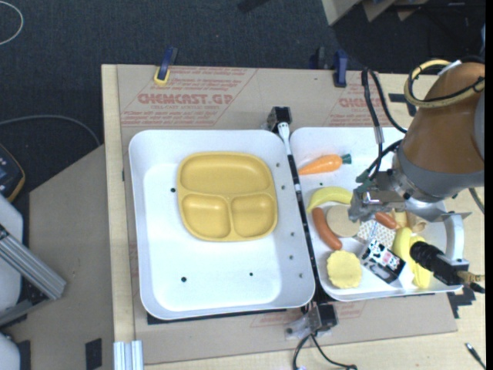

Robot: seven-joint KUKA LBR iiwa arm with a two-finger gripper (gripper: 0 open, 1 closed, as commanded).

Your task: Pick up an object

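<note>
The arm's bulky wrist hangs over the right bin [308, 141] and covers much of its far side, so the tool [375, 216] is mostly hidden and its opening cannot be told. Beside it lie a carrot [322, 164], a banana [330, 198], a sausage [326, 228] and a round yellow piece [343, 269]; items under the wrist are hard to identify. The left bin [154, 237] holds a yellow divided plate [227, 195].

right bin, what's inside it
A carrot, a banana, a sausage and a round yellow piece lie in view. The arm covers the rest.
</note>
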